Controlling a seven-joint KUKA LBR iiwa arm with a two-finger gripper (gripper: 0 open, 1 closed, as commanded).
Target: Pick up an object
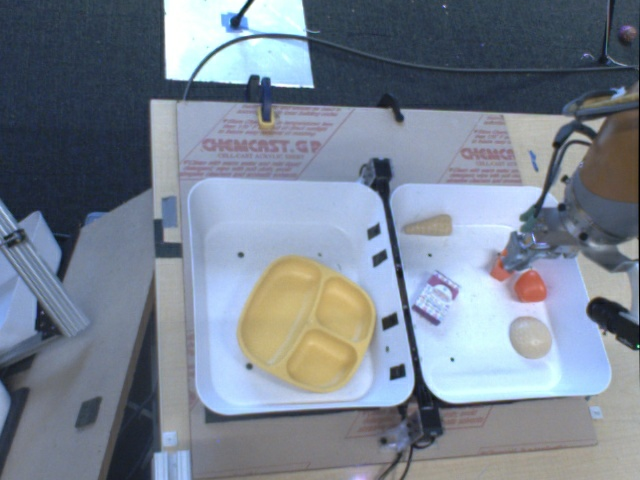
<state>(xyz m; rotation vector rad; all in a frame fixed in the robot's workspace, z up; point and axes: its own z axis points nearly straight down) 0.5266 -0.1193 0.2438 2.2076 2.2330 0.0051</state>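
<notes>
So the left shallow white bin (215, 213) has just one thing in it, a yellow plastic three-compartment tray (306, 322). Right white bin (590, 368) has four: a tan cone-shaped piece (428, 226) up top, a small pink-and-white carton (436, 297) below it, a cream egg-shaped object (530, 337), and an orange rounded toy (529, 285). The gripper (516, 256) sits right against the orange toy's upper left; can't tell its state.
</notes>
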